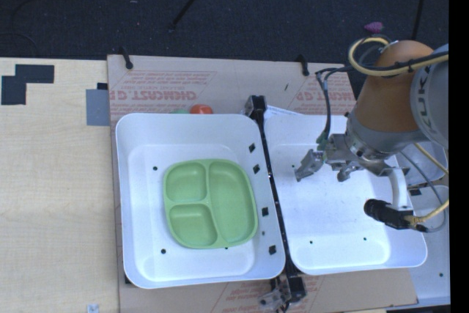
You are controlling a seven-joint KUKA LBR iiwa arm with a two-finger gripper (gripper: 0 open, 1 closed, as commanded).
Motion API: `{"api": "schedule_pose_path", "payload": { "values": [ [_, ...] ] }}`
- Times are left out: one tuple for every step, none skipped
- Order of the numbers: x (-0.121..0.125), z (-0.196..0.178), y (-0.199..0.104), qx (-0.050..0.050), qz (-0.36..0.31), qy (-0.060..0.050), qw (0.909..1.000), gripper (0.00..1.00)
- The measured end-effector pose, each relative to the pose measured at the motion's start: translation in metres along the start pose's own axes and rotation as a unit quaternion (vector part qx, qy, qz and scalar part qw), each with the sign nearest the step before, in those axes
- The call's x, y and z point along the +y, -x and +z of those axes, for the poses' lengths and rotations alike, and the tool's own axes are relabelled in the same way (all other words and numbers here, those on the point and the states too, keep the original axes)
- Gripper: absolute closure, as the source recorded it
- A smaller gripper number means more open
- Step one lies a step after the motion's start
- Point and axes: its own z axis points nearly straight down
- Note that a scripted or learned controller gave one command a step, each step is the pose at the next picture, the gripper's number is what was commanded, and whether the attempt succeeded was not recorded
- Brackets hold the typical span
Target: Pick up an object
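Observation:
A light green plate (211, 202) with three compartments lies flat in the middle of the left bin (139, 157). My gripper (325, 169) hangs over the upper middle of the right bin (344, 245), well to the right of the plate and past the divider between the bins. Its fingers (306, 167) are spread open and nothing is between them. The grey arm with its orange band (396, 88) comes in from the right above the gripper.
A small red-orange object (201, 110) lies just behind the left bin's far rim on the cardboard. Black clips (256, 108) join the bins along the middle. A black cable fitting (387, 214) hangs over the right bin's right side. A wooden table top (51, 194) lies left.

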Motion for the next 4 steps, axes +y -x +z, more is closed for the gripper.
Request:
{"api": "schedule_pose_path", "payload": {
  "values": [
    [0.003,-0.007,0.000,-0.001,-0.001,0.007,1.0000,0.00],
    [-0.005,0.044,0.007,0.000,0.000,0.003,1.0000,0.00],
    [-0.006,0.098,0.005,0.000,0.000,0.003,1.0000,0.00],
    [-0.005,0.085,0.007,0.000,0.003,0.004,1.0000,1.00]
  ]
}}
